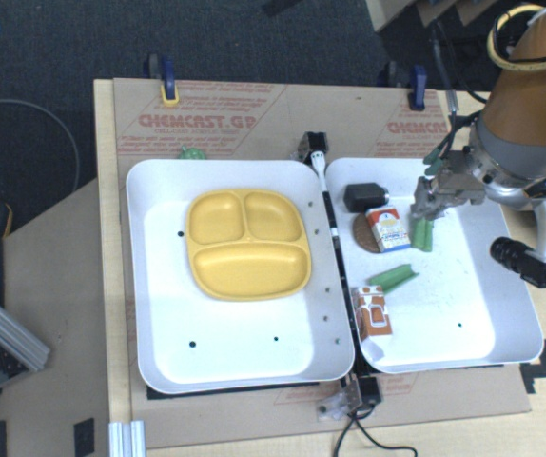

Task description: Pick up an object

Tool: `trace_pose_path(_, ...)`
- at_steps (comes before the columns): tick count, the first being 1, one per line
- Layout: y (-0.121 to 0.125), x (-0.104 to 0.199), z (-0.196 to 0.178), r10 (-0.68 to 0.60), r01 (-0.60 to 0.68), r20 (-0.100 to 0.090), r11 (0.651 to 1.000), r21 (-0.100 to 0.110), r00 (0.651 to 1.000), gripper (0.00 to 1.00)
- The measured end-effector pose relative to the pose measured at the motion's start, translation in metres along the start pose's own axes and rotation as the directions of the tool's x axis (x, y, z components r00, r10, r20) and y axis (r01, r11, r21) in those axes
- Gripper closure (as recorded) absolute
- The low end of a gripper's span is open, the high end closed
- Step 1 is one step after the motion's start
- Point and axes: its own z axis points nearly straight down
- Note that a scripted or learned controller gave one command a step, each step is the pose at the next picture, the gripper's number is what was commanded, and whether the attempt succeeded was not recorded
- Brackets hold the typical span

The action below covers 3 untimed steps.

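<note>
Bench (pixel 244 122) of brown board sits on dark carpet (pixel 54 27); two bins, yellow tray (pixel 248 243) left. Gripper (pixel 427 208) over right bin (pixel 473 303); I can't tell its state.

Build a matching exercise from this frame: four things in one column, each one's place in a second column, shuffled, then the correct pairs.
Things:
1. yellow divided plate
2. black block
3. orange and white packet
4. gripper

Places:
A. right bin, front left corner
B. above the upright green piece, right bin
C. left bin, toward the back
D. right bin, back left, behind the red and white carton

Pairs: 1-C, 2-D, 3-A, 4-B
</note>
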Motion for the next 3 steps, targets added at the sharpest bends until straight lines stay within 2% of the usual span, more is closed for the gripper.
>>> trace_pose_path(1,-0.035,0.057,0.053,0.002,-0.002,-0.003,1.0,0.027,1.0,1.0)
trace_pose_path(2,-0.059,0.141,0.033,-0.002,0.003,-0.004,1.0,0.021,1.0,1.0)
trace_pose_path(3,-0.066,0.233,-0.053,-0.005,0.005,-0.007,1.0,0.01,1.0,1.0)
